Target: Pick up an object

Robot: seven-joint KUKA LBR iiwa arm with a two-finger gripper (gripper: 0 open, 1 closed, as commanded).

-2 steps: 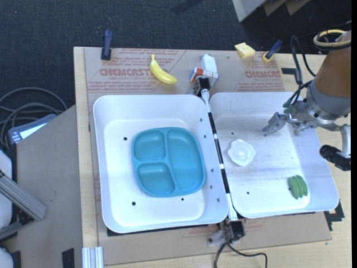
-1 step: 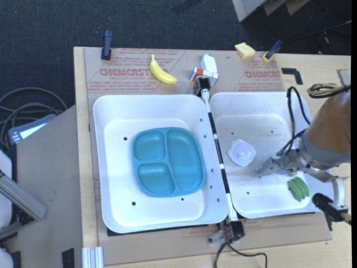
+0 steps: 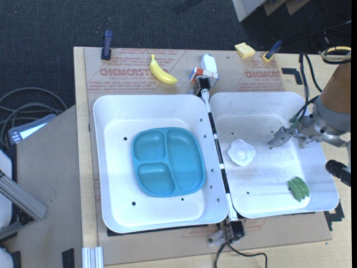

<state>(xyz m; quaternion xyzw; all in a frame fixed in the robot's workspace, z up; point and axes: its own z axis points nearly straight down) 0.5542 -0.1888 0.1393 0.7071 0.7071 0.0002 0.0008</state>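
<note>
While the arm (image 3: 334, 102) reaches in from the right, its gripper (image 3: 279, 137) is seen low over the right bin (image 3: 262, 102), fingers pointing left and spread slightly apart, with nothing between them. A crumpled white object (image 3: 241, 152) lies in that bin just left of and below the fingertips, apart from them. A green ridged object (image 3: 299, 188) is found near the bin's lower right corner, well apart from the gripper. In the left bin (image 3: 111, 166), a blue divided tray (image 3: 168, 161) sits flat, about centred. On the surface (image 3: 89, 94) behind the bins, a banana (image 3: 161, 72), a small red-and-white carton (image 3: 204, 70) and a yellow block (image 3: 244, 51) are noted, with blue clamps (image 3: 106, 43) at the back edge.
</note>
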